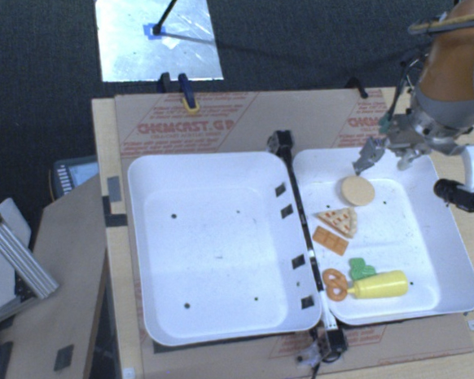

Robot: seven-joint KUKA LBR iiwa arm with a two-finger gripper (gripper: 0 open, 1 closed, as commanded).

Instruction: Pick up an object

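I see my gripper [388, 155] spread apart and grasping nothing, poised above the right white bin's [445, 234] far edge. Just below it lies the round tan cracker [357, 191], near the waffle-patterned wedge [338, 221] and, farther off, the yellow bottle [381, 285].

Two white bins [211, 166]. In the right bin: one round cracker [357, 191], one waffle wedge [338, 221], one orange rectangle [330, 240], one pretzel [336, 284], one green piece [359, 266], one yellow bottle [381, 285].
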